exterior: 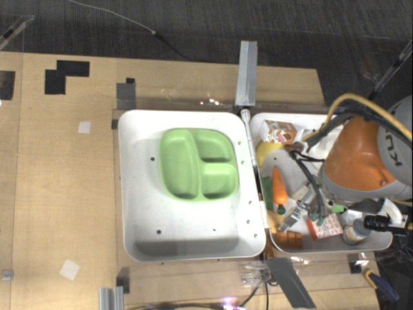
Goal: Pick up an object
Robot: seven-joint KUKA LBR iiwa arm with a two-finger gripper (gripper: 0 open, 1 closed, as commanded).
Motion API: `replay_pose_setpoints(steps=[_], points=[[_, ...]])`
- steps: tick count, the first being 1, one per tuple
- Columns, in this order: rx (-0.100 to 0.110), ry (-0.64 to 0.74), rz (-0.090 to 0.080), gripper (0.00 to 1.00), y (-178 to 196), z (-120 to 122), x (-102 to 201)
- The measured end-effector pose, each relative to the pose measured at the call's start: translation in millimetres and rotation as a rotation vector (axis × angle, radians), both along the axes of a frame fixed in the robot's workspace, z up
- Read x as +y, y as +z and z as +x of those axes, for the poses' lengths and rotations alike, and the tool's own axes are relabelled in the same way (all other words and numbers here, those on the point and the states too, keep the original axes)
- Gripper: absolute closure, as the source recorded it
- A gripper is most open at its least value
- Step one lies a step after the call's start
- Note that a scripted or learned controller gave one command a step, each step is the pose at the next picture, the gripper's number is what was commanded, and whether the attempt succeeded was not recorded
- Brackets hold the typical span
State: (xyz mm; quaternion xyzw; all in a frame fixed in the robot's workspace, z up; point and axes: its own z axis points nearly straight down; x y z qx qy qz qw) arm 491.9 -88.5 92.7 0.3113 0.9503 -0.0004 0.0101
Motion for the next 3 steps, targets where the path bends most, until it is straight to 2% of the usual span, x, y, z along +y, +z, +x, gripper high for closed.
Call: replay_pose_setpoints(steps=[1, 2, 3], points=[[0.0, -0.034, 0.001, 0.0, 0.0, 0.0, -0.1], [-0.002, -0.24, 0.009, 0.0, -0.3, 0.4, -3.3], [0.032, -0.439, 0.008, 0.0, -4.4, 167.9, -10.1]])
